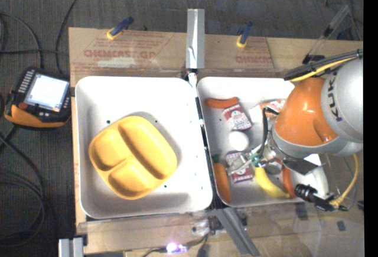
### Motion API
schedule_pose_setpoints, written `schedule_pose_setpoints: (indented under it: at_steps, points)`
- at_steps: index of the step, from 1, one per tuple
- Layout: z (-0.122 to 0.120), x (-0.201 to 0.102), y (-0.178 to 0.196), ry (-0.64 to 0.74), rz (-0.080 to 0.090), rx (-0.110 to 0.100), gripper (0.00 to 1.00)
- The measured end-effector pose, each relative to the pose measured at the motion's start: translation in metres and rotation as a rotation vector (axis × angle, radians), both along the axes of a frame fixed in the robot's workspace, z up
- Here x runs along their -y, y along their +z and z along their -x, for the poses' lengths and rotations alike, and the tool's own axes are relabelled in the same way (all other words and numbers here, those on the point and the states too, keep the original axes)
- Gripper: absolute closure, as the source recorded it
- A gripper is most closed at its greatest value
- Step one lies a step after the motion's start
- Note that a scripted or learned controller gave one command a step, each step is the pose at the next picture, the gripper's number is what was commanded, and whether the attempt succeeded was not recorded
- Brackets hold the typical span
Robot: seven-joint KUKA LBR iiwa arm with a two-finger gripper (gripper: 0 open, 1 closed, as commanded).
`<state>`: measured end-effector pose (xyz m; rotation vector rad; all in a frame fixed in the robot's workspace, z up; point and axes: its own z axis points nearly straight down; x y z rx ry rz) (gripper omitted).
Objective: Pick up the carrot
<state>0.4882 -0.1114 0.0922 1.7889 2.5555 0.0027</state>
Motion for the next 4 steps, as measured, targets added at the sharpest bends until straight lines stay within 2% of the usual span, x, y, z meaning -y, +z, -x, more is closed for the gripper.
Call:
schedule_pose_setpoints:
  at_steps: [1,2,3,4]
  points:
    - [-0.058,0.022,-0.002,0.141,-0.009,-0.008,0.0]
    - [-0.134,0.05,-0.002,0.142,-0.01,-0.019,0.0]
    - [-0.155,0.043,-0.004,0.116,-0.001,-0.068,0.0]
    - [-0.07,-0.005,-0.002,0.083,-0.005,-0.009,0.0]
